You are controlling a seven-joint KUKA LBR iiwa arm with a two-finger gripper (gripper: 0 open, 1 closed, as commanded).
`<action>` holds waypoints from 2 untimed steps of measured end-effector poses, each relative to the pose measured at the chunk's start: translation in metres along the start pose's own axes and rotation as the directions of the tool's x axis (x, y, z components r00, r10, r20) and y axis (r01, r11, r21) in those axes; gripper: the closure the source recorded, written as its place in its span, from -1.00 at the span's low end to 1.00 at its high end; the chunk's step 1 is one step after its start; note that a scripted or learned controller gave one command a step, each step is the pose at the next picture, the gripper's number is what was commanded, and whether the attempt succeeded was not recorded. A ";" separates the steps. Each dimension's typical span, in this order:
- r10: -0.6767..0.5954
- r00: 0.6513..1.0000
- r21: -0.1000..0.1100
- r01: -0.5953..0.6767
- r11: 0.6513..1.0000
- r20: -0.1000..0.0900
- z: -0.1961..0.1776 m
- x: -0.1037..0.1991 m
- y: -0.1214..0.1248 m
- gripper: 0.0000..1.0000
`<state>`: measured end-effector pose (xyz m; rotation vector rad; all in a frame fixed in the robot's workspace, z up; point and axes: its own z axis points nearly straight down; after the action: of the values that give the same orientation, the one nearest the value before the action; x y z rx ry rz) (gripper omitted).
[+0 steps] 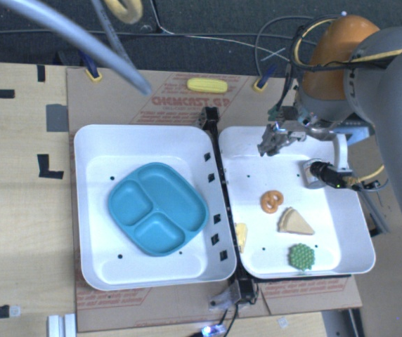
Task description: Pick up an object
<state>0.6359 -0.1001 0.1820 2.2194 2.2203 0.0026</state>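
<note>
**Tool hangs over the far end of the right bin, with the food toys nearer the camera**

The tool (277, 136) sits above the right bin (247, 142), at that bin's far end and close to the divider between the two bins. Whether it is released or clenched cannot be told from this slanted view; nothing shows between its tips.

The candidates all lie away from the tool, toward the camera. Closest is the pretzel (272, 201), on the bin floor almost straight below the tool in the picture, with bare white floor between them. Beyond it, slightly toward the arm's side, lies the wedge (296, 222), its long edge running aslant, and further on again the green ball (301, 256) near the bin's near wall. A pale yellow piece (240, 234) lies against the divider, tight to the wall, which looks an awkward grasp.

My judgement is that the pretzel is the easiest reach: short travel, open floor all round.

In the left bin (88, 146), on the far side of the divider from the tool, rests a blue tray (157, 208). A yellow toy (206, 85) lies on the desk (18, 188) beyond both bins.
</note>
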 end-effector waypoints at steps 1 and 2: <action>-0.001 1.000 -0.001 0.001 1.000 0.000 -0.048 -0.001 0.010 1.00; -0.005 1.000 0.004 0.005 1.000 -0.002 -0.037 0.057 0.006 1.00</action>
<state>0.6423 -0.0430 0.2192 2.2164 2.2294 -0.0002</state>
